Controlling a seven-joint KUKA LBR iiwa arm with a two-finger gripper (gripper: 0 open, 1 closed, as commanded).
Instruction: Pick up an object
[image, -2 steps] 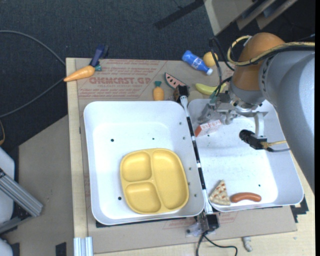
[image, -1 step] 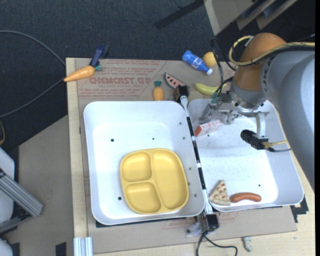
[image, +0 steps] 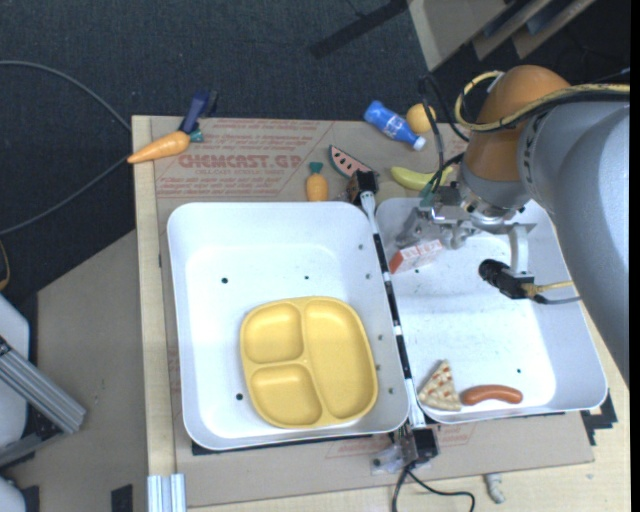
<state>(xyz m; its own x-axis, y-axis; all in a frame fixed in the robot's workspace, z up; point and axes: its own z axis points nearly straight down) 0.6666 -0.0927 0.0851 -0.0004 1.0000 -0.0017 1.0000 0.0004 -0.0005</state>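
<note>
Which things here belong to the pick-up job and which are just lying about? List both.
Job: gripper; small red-and-white object beneath it; pizza slice; sausage; right bin.

Lying about: yellow tray; carrot; blue bottle; banana; watermelon slice.

A cardboard-covered worktop (image: 240, 165) carries two shallow white bins side by side, the left bin (image: 200, 260) and the right bin (image: 570, 350). Along the far edge, behind the bins, lie a toy carrot (image: 160, 148), a small orange piece (image: 317, 186), a watermelon slice (image: 346, 160), a blue bottle (image: 392, 124) and a banana (image: 412, 178).
</note>
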